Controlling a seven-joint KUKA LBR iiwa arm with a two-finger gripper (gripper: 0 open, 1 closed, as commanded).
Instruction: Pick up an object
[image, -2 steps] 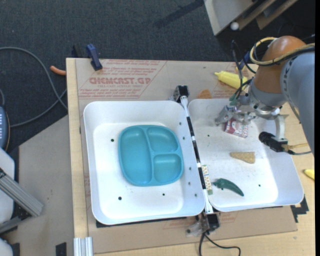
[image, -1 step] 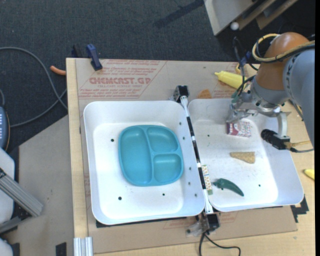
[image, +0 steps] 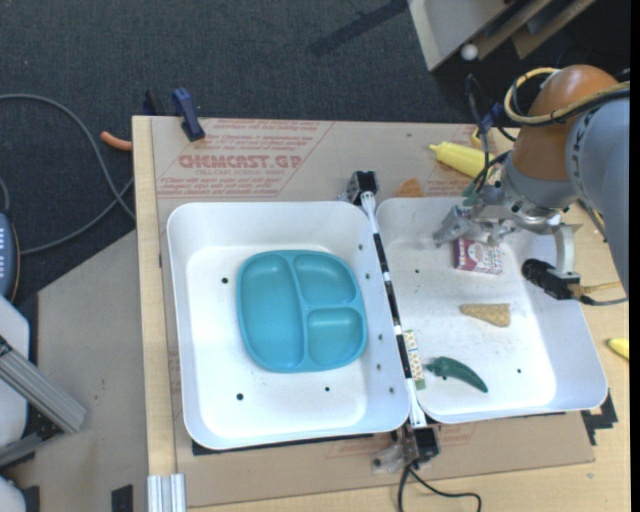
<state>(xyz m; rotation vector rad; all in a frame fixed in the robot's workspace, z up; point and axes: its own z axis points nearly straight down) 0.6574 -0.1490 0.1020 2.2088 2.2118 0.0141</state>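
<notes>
Jaws' state unclear, directly above the small packet (image: 478, 257); worktop (image: 240, 160) sheet reads "CHEMCAST GP".

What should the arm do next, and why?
Probably lower straight down a little. The gripper hangs just above the small packet in the right bin, nearer to it than to the wedge or green pepper, and nothing shows between its fingers.
</notes>
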